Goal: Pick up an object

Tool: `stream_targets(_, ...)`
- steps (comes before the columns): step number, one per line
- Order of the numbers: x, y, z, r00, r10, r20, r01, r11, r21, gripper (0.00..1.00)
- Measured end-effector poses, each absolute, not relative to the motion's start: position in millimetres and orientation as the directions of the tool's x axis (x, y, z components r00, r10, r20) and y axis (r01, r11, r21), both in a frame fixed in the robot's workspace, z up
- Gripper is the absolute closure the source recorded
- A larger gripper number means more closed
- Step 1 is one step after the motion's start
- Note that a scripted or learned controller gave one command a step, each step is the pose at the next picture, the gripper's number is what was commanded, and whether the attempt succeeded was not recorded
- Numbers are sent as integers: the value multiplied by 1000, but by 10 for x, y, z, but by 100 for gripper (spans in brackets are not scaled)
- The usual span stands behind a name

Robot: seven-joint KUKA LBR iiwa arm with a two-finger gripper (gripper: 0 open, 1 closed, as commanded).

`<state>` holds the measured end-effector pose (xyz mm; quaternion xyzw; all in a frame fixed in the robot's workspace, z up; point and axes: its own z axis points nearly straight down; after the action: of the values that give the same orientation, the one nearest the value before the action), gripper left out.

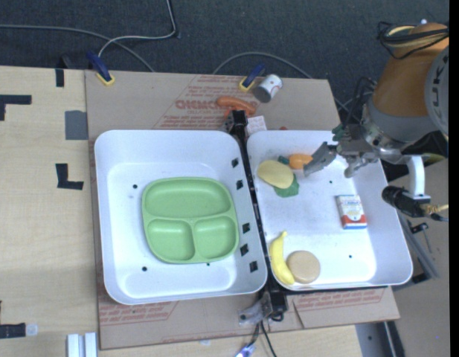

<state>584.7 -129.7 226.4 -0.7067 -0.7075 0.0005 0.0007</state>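
A: Where does the gripper (pixel 335 160) stand?

B: Over the upper part of the right bin (pixel 378 274), with the arm (pixel 408 88) reaching in from the right. Its two fingers are spread apart with nothing between them. One finger (pixel 318 159) points down-left toward the cluster near the bin's top left.

A: What lies in that cluster?

B: A pale yellow rounded piece (pixel 276 173) resting on something green (pixel 290 190), with a small orange piece (pixel 300 159) just beside them. The orange piece is nearest the fingertip.

A: And elsewhere?

B: A small red-and-white box (pixel 352 211) sits alone near the right side. A banana (pixel 278 259) and a tan round piece (pixel 303 266) touch each other at the lower edge. The left bin (pixel 110 199) holds a green divided tray (pixel 190 220).

A: How should the arm do the pick well?

B: Probably by choosing one target and centring the open fingers over it before descending. The cluster is crowded, so a finger could land on a neighbour and push the target aside. The box looks the cleaner choice, standing well apart from the rest. The fingers should straddle its narrow sides and close only once low enough.
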Motion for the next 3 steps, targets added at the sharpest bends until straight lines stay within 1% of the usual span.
stream_targets(1, 6089, -927, 1788, -2, 1000, 1, 1000, 2, -3, 0)
stream_targets(2, 6617, -1103, 970, 0, 1000, 0, 1000, 0, -9, 0)
stream_targets(3, 6643, -1128, 865, 1, 1000, 5, 1000, -1, -15, 0)
